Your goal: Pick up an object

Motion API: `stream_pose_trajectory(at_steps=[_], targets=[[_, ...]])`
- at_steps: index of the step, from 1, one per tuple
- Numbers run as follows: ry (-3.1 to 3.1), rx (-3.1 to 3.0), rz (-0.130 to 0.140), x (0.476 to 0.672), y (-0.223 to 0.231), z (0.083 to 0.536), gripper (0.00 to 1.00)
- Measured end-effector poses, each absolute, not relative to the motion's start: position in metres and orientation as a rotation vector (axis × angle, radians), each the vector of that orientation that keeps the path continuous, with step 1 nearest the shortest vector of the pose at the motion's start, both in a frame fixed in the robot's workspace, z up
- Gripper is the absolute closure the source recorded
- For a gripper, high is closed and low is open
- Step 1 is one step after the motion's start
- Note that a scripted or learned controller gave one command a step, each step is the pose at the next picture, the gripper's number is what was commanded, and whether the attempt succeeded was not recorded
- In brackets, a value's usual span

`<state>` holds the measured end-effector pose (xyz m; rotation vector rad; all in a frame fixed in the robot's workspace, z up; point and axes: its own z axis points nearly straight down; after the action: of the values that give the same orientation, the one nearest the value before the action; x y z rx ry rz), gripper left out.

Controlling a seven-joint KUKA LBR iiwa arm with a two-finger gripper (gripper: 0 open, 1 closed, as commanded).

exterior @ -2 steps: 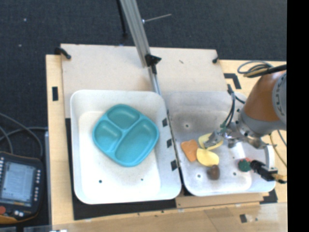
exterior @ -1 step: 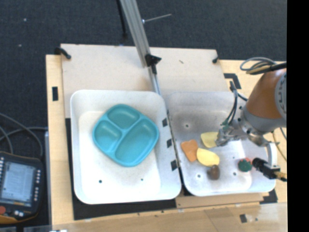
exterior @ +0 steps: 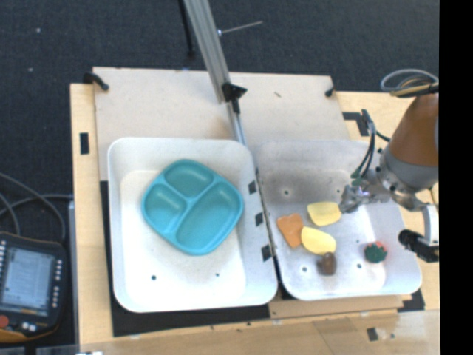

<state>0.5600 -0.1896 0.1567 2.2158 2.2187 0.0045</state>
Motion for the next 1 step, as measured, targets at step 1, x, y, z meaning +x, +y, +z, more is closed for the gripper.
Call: stream_pose_trajectory(at_steps=[1], targets=[[2.218,2.212,0.006,0.5629,-0.1951,0.221,1.0]])
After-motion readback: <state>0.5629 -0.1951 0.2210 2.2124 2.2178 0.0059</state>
